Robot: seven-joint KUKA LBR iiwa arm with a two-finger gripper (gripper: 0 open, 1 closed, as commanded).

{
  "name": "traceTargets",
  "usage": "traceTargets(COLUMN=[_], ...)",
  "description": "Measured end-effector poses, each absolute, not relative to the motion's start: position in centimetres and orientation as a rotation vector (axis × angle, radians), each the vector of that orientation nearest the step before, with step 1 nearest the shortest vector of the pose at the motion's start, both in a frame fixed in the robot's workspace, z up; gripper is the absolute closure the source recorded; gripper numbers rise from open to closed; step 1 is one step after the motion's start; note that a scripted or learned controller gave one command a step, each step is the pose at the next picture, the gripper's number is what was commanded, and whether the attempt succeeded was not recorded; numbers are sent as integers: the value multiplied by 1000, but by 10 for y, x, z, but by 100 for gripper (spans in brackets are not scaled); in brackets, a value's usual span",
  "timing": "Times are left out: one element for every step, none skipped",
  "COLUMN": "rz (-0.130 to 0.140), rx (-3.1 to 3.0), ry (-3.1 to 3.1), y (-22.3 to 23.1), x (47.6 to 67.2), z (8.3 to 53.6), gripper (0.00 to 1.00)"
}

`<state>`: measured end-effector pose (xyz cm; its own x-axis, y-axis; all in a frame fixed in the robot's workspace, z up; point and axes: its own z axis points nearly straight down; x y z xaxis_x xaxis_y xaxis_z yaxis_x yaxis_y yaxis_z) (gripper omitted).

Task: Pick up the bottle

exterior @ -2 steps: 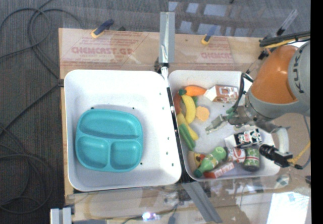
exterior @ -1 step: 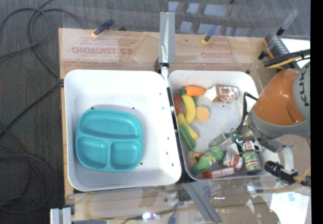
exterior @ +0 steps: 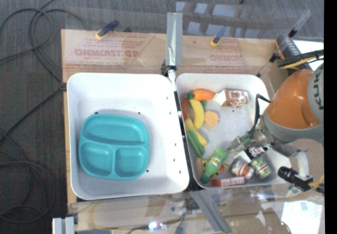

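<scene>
The bottle (exterior: 215, 161) is green with a red cap. It lies tilted in the right bin (exterior: 247, 81), near the front wall, with its cap end pointing to the front left. My gripper (exterior: 246, 144) hangs low over the bin's right side, just right of and slightly behind the bottle. It is close to a small dark can (exterior: 258, 150). The grey and orange wrist (exterior: 294, 107) hides the bin's right rim.
The right bin also holds a carrot (exterior: 203, 94), bananas (exterior: 197, 112), an orange disc (exterior: 210, 118), a snack box (exterior: 235, 97), a green vegetable (exterior: 196, 144) and cans (exterior: 240, 167) by the front wall. A teal divided plate (exterior: 113, 146) lies in the left bin (exterior: 118, 80).
</scene>
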<state>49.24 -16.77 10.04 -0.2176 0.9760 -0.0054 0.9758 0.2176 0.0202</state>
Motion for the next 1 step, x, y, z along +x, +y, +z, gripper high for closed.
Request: traceTargets(rz=[20], rx=[1954], ry=[2439], y=[-167], x=[493], z=[100], gripper=[0])
